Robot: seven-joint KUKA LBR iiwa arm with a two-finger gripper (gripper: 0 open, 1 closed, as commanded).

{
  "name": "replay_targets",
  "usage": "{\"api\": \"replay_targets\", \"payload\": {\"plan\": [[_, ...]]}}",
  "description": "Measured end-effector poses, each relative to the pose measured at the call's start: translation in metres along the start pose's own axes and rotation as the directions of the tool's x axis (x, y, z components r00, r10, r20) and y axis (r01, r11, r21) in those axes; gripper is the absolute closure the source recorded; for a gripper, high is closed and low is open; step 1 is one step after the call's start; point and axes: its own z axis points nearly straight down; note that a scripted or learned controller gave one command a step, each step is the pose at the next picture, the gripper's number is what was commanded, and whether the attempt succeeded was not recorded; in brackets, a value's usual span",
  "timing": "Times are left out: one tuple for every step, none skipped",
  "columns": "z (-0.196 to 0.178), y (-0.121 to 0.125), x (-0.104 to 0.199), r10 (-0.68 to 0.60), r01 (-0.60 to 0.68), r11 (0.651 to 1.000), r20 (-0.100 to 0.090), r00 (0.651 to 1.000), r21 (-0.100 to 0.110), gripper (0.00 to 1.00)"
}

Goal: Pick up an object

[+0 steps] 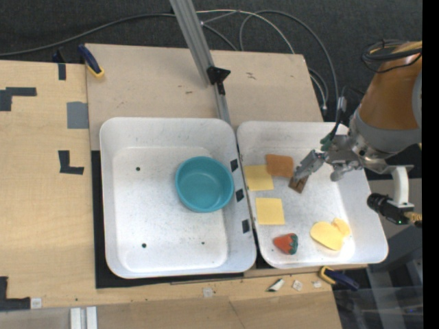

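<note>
My gripper [302,175] reaches down into the right bin [357,204] from the right. Its tip sits just beside the right edge of an orange-brown block [278,164]. A small dark brown bit shows at the tip; I cannot make out what it is. A pale yellow square [259,177] lies left of the gripper and a second yellow square [270,211] lies below it. A red strawberry with a green top [286,243] and a yellow lumpy piece [329,235] rest near the bin's front edge.
The left bin [130,204] holds a blue bowl [204,184] near its right side. A slanted metal pole [199,46] rises behind the bins. Cables [288,26] run across the back. The arm's body [387,115] hangs over the right bin's right edge.
</note>
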Motion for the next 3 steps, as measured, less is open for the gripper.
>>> {"api": "replay_targets", "payload": {"plan": [[0.062, -0.006, -0.004, 0.001, -0.001, 1.000, 0.000, 1.000, 0.001, 0.00], [0.110, -0.004, -0.011, 0.001, -0.001, 1.000, 0.000, 1.000, 0.000, 0.00], [0.097, -0.003, -0.010, -0.002, 0.002, 1.000, 0.000, 1.000, -0.003, 1.00]]}}
